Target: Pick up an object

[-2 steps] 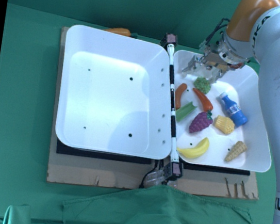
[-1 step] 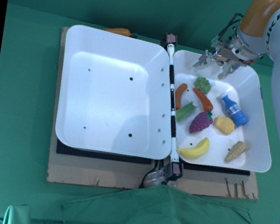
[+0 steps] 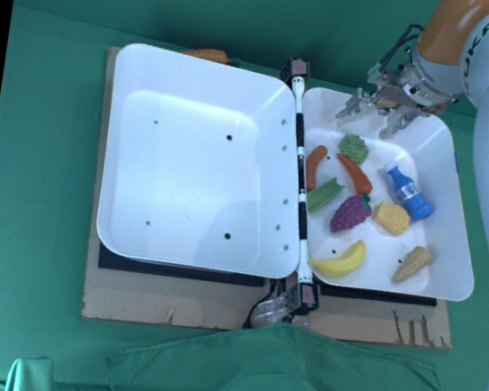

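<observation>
Several toys crowd the right bin (image 3: pixel 452 267), so lower your spread, empty gripper (image 3: pixel 375 117) straight onto the green bunch (image 3: pixel 354 147) just below.

bright, even light | soft shadows | white bins (image 3: pixel 212 76) glare | slightly soft

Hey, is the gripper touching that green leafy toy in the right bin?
Apart. The camera view shows the gripper above the bin's far rim, with bare white bin floor between its fingertips and the green leafy toy.
</observation>
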Robot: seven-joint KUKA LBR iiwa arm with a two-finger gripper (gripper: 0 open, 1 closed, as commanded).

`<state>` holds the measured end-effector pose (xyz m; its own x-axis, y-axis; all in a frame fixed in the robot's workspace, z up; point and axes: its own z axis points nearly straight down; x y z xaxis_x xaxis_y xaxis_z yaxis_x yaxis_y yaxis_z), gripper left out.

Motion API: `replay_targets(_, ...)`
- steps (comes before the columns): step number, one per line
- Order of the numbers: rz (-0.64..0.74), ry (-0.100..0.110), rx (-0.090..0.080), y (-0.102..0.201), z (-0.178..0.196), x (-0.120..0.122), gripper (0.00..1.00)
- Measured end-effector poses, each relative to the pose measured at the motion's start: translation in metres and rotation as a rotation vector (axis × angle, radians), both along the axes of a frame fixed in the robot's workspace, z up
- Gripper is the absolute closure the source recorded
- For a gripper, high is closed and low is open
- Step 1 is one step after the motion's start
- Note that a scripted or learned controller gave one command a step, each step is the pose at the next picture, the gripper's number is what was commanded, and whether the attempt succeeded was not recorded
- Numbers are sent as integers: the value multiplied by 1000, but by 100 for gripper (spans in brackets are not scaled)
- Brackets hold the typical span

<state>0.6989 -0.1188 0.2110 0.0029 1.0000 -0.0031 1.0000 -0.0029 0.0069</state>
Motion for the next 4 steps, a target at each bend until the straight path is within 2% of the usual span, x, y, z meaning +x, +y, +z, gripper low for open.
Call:
replay_targets(1, -2, -6, 1, -2, -27, -35, 0)
replay_targets(2, -3, -15, -1, -2, -11, -32, 100)
replay_targets(3, 7, -9, 3, 59, 77, -37, 100)
replay_targets(4, -2, -9, -1, 25, 176, -71, 100)
